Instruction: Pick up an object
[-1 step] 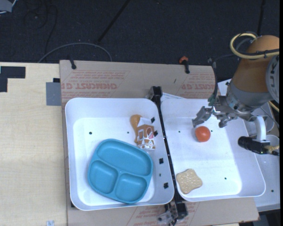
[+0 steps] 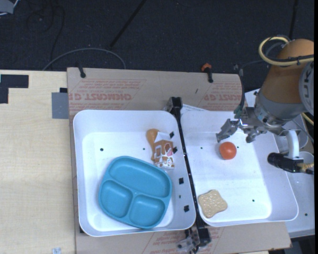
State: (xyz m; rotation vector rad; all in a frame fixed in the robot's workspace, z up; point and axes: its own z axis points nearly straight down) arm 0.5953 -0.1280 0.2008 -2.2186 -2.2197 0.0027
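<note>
A small red tomato (image 2: 228,151) lies in the right bin (image 2: 254,208), near its middle. A tan slice of toast (image 2: 212,203) rests near that bin's front left corner. My gripper (image 2: 237,133) hangs over the right bin just above and behind the tomato, its fingers spread open with nothing between them. In the left bin (image 2: 87,142) lies a blue divided tray (image 2: 134,191), with a small printed packet (image 2: 163,154) and an orange-brown piece (image 2: 152,137) beside it near the divider.
A black divider (image 2: 181,157) runs between the two bins. Cardboard (image 2: 148,89) lies under the bins, and a wooden benchtop (image 2: 26,168) stretches to the left. White floor shows at the right bin's front right.
</note>
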